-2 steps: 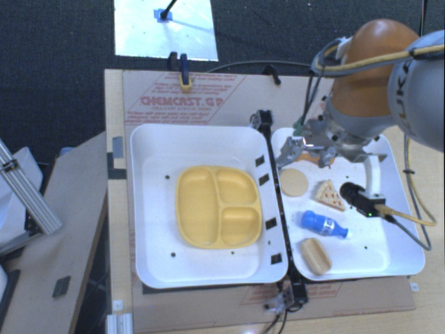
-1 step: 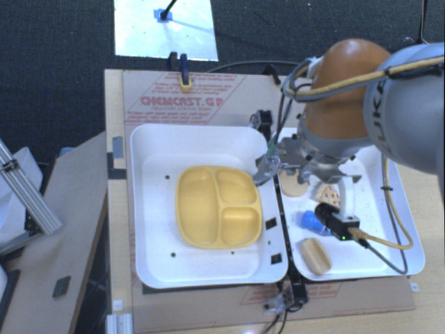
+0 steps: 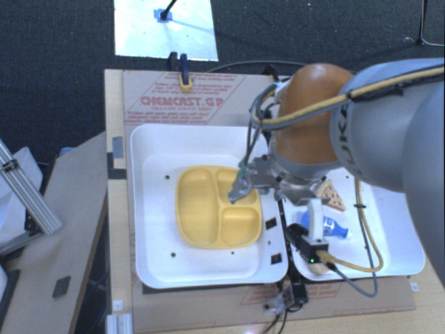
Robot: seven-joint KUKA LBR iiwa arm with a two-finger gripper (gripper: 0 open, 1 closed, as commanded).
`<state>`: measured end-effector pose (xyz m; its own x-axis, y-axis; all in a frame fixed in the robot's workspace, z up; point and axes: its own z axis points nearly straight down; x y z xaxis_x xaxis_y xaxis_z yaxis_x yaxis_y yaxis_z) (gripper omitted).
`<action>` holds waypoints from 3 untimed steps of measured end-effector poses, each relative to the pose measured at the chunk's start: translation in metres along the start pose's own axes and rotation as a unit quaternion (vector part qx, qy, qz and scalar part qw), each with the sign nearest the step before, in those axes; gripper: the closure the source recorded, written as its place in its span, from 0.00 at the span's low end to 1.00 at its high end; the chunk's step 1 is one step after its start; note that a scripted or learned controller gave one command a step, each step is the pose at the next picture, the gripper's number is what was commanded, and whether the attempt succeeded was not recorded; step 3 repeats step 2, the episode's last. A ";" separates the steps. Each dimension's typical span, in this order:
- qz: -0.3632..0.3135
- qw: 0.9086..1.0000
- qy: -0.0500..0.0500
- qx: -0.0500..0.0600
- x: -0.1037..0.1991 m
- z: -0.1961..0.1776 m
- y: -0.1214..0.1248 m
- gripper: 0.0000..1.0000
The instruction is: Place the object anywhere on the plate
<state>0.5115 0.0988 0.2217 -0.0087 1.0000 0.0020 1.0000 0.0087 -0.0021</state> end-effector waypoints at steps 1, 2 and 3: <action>0.000 1.000 0.000 0.000 0.030 -0.006 -0.021 1.00; 0.003 1.000 -0.001 -0.001 0.028 -0.006 -0.020 0.00; 0.003 1.000 -0.001 -0.001 0.028 -0.006 -0.020 0.00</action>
